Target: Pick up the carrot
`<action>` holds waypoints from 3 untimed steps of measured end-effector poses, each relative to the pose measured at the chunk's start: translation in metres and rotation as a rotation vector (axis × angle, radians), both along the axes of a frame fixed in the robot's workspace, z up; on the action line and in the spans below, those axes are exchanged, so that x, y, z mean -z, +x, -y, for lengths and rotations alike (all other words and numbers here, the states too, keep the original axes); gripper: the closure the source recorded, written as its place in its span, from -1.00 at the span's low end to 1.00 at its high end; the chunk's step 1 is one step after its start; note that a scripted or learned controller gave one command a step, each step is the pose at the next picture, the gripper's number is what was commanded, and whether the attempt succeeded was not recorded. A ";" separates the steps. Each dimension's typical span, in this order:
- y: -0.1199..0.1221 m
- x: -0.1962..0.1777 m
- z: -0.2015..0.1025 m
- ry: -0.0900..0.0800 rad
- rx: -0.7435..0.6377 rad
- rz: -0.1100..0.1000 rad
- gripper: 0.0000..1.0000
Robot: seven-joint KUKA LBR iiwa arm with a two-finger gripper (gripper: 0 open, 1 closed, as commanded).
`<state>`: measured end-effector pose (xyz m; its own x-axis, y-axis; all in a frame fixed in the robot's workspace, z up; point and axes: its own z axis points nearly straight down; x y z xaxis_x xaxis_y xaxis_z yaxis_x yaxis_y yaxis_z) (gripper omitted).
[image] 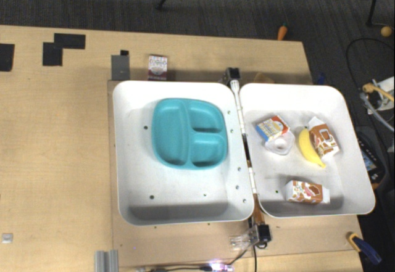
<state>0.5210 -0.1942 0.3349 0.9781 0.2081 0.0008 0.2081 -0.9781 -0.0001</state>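
Carrot location: cannot tell for sure. The only carrot-coloured candidate is a small orange object (282,32) at the far edge of the bench (55,160), beyond both bins and too small to identify.

Right bin (345,110) holds a banana (308,147), a small white cup (281,145) touching a blue-and-white carton (270,127), a brown-and-white carton (323,140) just right of the banana, and another carton (307,192) lying near the front wall. Left bin (133,160) holds a teal divided plate (188,132).

Gripper state: cannot tell from this view.

Handling, as a judgement: a carrot in this set is probably a light, rigid toy with a smooth skin and a taper. The taper will tend to squeeze it out of the grip towards the thin end. It should be taken across the thick half, with the closing direction square to its long axis and low enough to catch the widest part. It is not fragile, so a firm close is fine. The main risk is that it rolls or slips as the grip closes.
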 end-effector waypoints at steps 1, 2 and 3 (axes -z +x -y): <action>0.000 0.000 0.000 0.000 0.000 0.000 -1.00; 0.000 0.000 0.000 0.000 0.000 0.000 -1.00; 0.000 0.000 0.000 0.000 0.000 0.000 -1.00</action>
<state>0.5210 -0.1942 0.3349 0.9781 0.2081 0.0008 0.2081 -0.9781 -0.0001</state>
